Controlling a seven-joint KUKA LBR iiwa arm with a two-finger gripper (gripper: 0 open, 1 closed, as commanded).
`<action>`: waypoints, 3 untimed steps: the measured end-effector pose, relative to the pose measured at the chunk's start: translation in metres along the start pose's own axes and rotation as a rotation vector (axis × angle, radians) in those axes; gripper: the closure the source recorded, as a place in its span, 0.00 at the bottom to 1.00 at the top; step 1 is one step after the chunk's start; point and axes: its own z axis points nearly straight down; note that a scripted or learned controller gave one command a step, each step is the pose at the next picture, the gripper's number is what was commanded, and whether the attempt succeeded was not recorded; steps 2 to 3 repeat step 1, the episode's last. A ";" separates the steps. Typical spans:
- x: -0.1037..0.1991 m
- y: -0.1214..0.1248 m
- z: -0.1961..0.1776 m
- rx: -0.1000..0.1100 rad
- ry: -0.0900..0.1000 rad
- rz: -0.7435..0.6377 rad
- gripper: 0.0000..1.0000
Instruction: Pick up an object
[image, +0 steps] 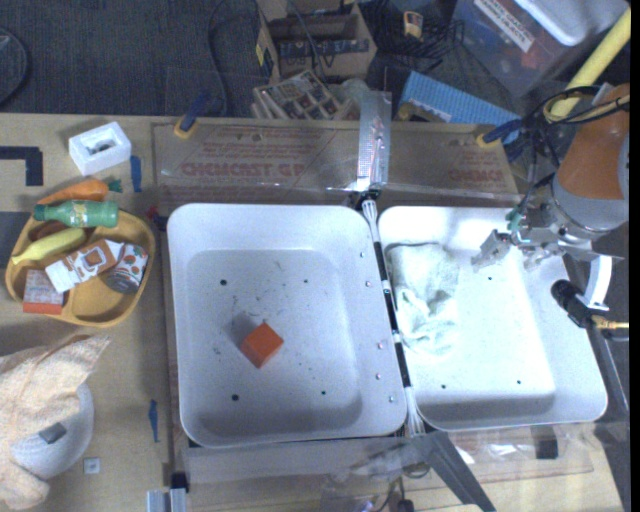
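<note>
At the near edge of the tabletop (120, 400), on the left, a pale orange cloth (45, 385) lies bunched with a grey-white rounded object (45, 445) at its near end. Just beyond it a yellow bowl (95, 305) holds small packets, a yellow banana-like piece and a green bottle (78, 213) lying on its side across the far rim.

The left bin (200, 240) holds one thing — an orange block (263, 345), sitting a little near of centre on the speckled floor, a corner turned toward the camera. It touches no wall. The right bin (560, 385) sits flush against it (their rims meet along the middle seam), and inside, close to that seam, a crumpled white cloth (425, 295) is heaped in the bin's left-hand part.

The arm (595, 170) enters from the right, grey with the orange band above the wrist, bent down over the far right corner of the right bin. Its claw (500, 245) hangs over the far part of that bin, pointed toward the cloth but apart from it — well away from the orange block. The claw is too small and blurred to tell whether it is spread or pressed together, and nothing can be made out in it.

Farther back, a small white box (100, 147) rests on the tabletop's far left, and clear plastic sheets (265, 160) with red lettering stand behind both bins.
</note>
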 end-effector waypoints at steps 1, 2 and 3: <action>0.025 -0.067 -0.084 0.005 0.003 0.078 0.00; 0.025 -0.067 -0.084 0.005 0.003 0.078 0.00; 0.025 -0.067 -0.084 0.005 0.003 0.078 0.00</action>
